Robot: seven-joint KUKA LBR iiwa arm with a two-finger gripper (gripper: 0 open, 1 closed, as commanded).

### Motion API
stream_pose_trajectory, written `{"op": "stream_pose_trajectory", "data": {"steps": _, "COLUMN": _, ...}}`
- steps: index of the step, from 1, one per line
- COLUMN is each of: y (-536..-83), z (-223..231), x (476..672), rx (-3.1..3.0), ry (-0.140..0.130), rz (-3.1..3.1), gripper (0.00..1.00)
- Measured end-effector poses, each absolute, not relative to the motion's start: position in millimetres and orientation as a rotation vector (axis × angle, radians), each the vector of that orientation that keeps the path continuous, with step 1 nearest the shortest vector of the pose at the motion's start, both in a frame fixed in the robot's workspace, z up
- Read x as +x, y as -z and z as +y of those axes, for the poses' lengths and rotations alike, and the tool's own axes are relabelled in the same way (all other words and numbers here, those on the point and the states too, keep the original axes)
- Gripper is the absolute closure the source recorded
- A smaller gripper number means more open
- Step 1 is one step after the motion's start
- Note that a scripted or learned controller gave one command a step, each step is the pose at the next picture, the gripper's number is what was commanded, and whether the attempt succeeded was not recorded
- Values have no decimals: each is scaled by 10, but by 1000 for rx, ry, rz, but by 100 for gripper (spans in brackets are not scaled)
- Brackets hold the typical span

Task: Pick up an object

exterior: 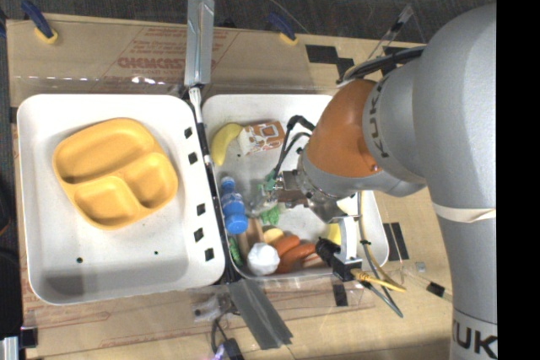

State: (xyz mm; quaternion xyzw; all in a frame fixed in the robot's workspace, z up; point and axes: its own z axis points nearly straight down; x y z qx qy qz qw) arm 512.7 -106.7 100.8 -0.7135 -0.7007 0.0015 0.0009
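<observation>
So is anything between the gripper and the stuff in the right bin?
Nothing visible. The gripper is already low inside the right bin, right beside the blue bottle and above the pile of toys. The arm's wrist hides what lies directly under it.

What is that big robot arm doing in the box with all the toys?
The robot arm is reaching down into the right bin, which holds a pile of small things: a banana, a little carton, a blue bottle and a white ball. Its end effector is low over the middle of the pile, trying to pick something up. I can't tell if it has grabbed anything yet. The left bin has a yellow tray in it.
</observation>
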Motion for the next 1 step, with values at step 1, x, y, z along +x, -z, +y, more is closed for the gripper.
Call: {"op": "stream_pose_trajectory", "data": {"steps": 1, "y": -1921, "z": -318, "x": 5530, "rx": -2412, "ry": -1, "rz": -2011, "gripper": 100}}
